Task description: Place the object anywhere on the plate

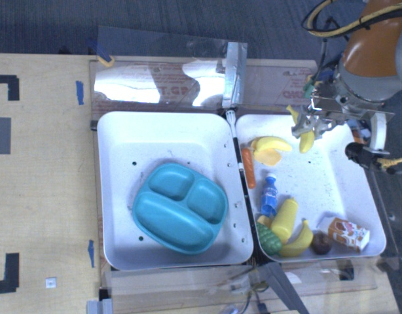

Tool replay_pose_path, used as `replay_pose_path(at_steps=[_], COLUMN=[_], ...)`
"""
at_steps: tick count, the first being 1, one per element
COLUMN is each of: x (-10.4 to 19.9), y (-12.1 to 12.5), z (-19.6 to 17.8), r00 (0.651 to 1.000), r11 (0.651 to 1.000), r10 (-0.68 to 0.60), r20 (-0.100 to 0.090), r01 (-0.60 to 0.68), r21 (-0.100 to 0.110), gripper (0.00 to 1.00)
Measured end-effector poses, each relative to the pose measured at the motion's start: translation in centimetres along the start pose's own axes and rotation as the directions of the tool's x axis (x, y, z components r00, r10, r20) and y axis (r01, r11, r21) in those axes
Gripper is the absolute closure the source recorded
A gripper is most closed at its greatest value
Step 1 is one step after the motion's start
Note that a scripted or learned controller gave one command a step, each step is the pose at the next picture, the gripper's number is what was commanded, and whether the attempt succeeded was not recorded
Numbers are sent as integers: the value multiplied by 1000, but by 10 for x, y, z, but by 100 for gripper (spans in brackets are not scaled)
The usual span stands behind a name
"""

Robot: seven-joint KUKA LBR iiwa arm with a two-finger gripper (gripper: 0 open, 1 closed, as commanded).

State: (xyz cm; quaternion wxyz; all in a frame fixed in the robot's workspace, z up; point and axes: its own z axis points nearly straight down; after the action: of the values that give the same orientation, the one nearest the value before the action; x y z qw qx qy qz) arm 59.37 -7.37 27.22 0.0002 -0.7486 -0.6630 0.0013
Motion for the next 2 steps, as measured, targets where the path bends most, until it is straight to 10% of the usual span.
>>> replay_pose_path(at_steps=[2], x=[147], y=[-62], z=[61], r00=[978], r11=[978], r10=[-209], r20=[-2], r01=[209], r21=[2], gripper=[100])
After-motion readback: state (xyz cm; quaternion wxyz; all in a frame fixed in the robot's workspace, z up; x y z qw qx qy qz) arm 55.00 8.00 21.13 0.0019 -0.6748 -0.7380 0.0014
